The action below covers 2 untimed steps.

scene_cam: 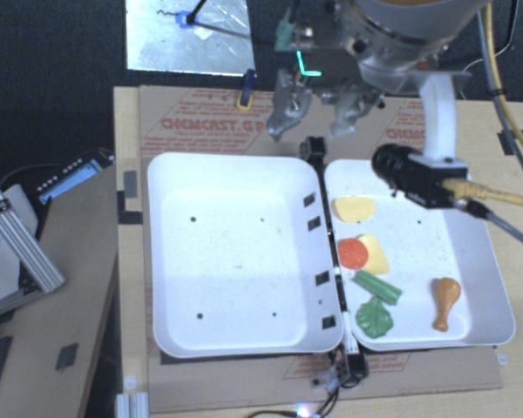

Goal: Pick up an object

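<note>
Drumstick [445,301] — near right bin [497,320] edge | gripper [318,116] fingers apart — above bins

I see the bench [87,259], tan, with a printed cardboard sheet [209,124] lying flat on it. On the sheet sit two white bins, touching along their inner edges: the left bin [235,251] and the right bin [418,259]. A small yellow and blue clip [246,91] rests at the sheet's far edge. A dark device [70,177] lies on the bench's left part.
</note>
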Motion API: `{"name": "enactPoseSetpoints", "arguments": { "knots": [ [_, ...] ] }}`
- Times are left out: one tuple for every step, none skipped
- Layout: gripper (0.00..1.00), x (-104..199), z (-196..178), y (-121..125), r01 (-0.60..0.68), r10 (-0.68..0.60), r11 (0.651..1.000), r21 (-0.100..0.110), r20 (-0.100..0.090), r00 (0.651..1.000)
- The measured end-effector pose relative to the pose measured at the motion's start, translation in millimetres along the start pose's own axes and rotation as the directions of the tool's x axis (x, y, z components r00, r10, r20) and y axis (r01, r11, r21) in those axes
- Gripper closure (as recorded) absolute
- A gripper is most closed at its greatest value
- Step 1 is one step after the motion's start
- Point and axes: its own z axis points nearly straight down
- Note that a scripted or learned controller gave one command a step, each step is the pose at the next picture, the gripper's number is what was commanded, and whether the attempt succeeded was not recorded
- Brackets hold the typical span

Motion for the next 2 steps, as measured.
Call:
{"name": "enactPoseSetpoints", "arguments": {
  "knots": [
    [1.0, 0.2, -11.6, 0.4, 0.003, -0.003, 1.0, -0.003, -0.002, 1.0],
    [0.0, 0.2, -11.1, 0.3, 0.005, -0.005, 1.0, -0.002, -0.001, 1.0]
  ]
}}
